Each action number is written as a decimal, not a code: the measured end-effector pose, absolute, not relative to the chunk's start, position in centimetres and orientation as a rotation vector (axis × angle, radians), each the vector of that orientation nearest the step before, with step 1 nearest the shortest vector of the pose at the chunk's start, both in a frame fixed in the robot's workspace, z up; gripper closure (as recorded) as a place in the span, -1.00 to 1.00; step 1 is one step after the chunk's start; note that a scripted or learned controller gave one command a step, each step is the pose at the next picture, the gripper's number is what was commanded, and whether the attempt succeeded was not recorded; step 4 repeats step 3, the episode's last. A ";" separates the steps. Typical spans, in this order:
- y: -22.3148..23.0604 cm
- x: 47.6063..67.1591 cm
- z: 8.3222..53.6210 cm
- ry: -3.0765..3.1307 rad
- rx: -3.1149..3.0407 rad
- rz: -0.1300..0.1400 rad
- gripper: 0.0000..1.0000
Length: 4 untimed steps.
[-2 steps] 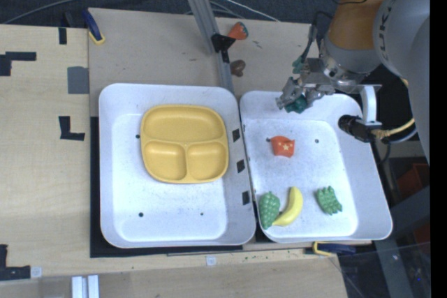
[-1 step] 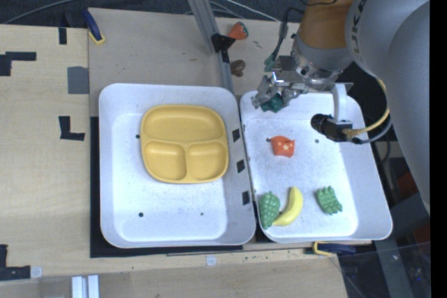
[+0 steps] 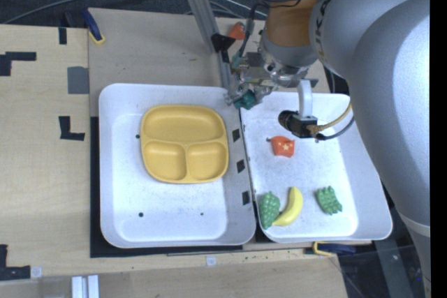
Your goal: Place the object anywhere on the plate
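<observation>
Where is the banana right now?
The banana lies in the right bin near its front edge, beside a green toy on its left and apart from another green toy.

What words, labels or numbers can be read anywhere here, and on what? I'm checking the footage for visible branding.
None can be read.
Dark marks on the robot arm, near the orange band: cut off and too blurred to read.
The yellow plate, the white bins and the toy foods, such as the banana: no visible text.
</observation>
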State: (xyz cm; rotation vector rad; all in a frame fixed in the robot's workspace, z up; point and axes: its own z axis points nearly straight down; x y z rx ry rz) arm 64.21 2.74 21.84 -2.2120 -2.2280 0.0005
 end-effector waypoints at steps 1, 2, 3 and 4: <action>8.3 65.1 21.1 -2.228 -2.212 0.001 1.00; 13.9 65.7 21.5 -2.228 -2.212 -0.001 1.00; 13.4 65.7 21.5 -2.225 -2.218 0.003 -1.00; 13.4 65.7 21.5 -2.225 -2.218 0.003 -1.00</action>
